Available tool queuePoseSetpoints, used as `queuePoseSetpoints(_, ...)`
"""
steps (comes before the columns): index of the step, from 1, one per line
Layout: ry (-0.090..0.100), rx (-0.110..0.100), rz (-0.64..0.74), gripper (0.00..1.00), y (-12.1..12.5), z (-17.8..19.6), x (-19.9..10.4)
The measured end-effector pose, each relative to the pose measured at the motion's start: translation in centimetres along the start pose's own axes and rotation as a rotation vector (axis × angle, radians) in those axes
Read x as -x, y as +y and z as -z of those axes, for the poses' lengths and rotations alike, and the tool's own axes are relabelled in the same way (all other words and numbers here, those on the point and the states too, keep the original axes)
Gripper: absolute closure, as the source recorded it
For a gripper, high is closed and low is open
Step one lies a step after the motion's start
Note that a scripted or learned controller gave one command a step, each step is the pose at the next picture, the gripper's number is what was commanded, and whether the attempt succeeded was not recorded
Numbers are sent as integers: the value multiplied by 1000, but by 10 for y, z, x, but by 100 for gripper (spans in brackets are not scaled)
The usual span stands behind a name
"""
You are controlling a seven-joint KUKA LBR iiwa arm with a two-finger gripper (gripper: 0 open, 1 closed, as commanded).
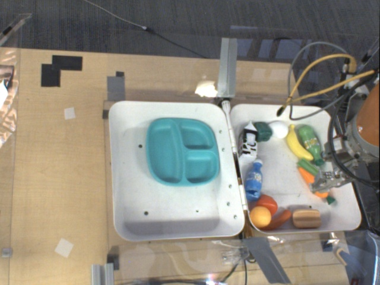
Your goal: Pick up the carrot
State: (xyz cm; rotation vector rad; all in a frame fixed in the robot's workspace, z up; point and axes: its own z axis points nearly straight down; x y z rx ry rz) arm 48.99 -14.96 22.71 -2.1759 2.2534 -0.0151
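One grey arm reaches in from the right, its hand low over the right white bin; finger state cannot be told. The slim orange carrot lies diagonally beside it. The left white bin holds a teal divided plate.

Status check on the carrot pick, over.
Claw low in the right bin, at the carrot. Carrot lies beside the green bottle and banana; grip unconfirmed. Crowded on that side.
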Motion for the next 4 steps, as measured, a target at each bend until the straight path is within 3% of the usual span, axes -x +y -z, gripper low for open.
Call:
queuePoseSetpoints(1,-2,6,443,100,2,-134,-6)
queuePoseSetpoints(2,8,-3,546,100,-2,13,-43)
queuePoseSetpoints(3,-7,8,977,100,-2,-133,-21)
queuePoseSetpoints(4,-5,8,653,100,-22,-101,-23)
